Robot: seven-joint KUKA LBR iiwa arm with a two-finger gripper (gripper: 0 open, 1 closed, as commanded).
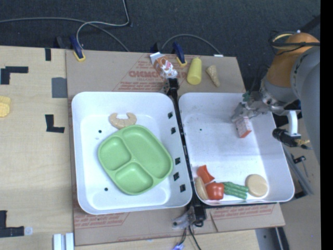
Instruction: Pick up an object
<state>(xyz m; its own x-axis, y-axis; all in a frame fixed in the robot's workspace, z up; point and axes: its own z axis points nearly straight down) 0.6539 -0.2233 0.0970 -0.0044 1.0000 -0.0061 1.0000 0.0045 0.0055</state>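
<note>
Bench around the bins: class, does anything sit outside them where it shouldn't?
Yes. A yellow cylinder, a tan cone and a small carton lie on the cardboard behind the bins, outside both.

Even, bright overhead light, soft shadows, slightly blurry low-resolution picture, dark backdrop

Both white bins, the left bin (83,139) and the right bin (218,139), look like smooth plastic with a faint sheen. The green divided plate (135,159) is matt plastic. Under them the cardboard sheet (130,74) is dull brown paperboard with red print. At the bench's left edge the top (31,155) looks like pale wood, matt.
</note>
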